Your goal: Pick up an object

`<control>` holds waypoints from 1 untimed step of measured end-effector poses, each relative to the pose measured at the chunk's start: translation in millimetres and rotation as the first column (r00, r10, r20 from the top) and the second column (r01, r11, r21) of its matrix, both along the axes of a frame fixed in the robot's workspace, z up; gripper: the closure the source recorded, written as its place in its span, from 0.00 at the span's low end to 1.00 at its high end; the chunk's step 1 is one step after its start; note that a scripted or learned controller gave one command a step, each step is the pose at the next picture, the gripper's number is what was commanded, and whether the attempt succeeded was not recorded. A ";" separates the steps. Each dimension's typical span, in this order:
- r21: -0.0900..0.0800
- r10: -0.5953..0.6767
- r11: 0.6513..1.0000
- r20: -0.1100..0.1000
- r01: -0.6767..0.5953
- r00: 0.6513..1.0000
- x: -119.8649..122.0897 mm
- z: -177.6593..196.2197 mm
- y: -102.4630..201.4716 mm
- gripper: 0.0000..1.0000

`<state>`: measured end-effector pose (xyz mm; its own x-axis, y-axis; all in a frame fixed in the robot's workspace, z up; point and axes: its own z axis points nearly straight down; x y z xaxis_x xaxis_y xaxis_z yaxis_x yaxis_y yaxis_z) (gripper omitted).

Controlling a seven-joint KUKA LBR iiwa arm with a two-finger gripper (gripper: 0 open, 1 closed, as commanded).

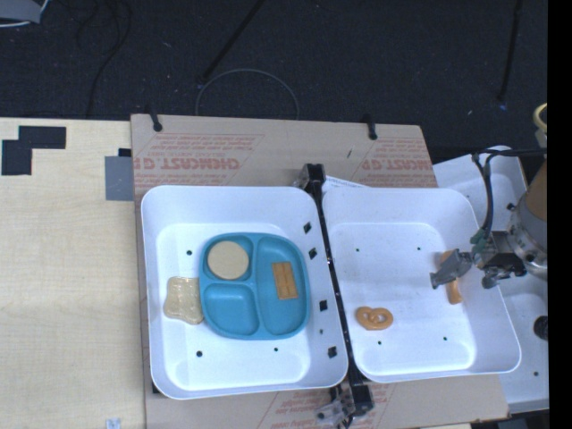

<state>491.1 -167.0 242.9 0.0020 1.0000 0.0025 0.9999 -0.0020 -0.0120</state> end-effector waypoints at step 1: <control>-0.003 0.002 1.000 0.010 -0.002 1.000 2.1 4.8 -0.2 0.00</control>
